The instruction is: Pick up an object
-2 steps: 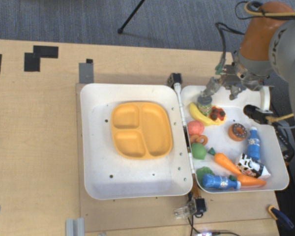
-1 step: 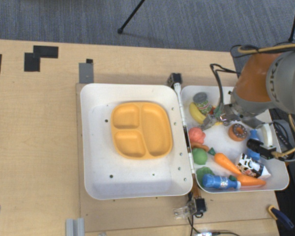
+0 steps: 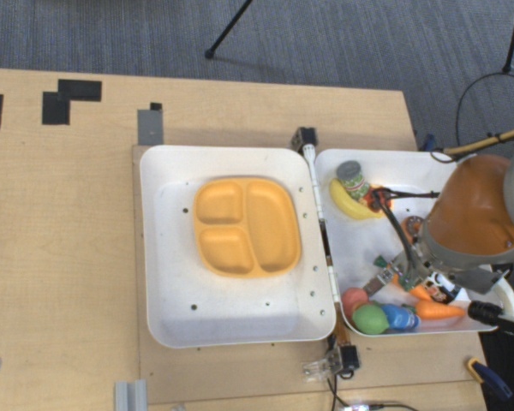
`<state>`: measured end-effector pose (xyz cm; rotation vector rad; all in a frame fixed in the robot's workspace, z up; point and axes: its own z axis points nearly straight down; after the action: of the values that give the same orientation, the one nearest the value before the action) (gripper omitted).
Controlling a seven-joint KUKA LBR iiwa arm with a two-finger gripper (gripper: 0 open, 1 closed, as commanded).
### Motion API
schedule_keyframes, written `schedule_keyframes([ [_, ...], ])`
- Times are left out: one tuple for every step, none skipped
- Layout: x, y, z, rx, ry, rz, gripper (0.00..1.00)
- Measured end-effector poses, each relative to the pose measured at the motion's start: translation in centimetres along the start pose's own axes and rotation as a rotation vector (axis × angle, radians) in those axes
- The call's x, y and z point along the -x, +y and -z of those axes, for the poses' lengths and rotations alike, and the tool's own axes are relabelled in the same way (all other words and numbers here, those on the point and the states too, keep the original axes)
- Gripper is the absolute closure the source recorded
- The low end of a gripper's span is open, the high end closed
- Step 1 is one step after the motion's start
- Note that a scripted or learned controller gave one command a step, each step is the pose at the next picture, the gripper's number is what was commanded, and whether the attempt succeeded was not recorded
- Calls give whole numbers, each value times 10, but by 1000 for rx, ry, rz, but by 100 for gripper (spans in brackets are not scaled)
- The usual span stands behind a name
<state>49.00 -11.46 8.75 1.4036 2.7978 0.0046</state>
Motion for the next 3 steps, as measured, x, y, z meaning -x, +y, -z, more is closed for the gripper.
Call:
schedule_keyframes([
  [-4, 5, 0, 3, -3, 187, 0],
  [-14, 13, 1, 2, -6, 295, 0],
  [0, 24, 0, 0, 2, 487, 0],
])
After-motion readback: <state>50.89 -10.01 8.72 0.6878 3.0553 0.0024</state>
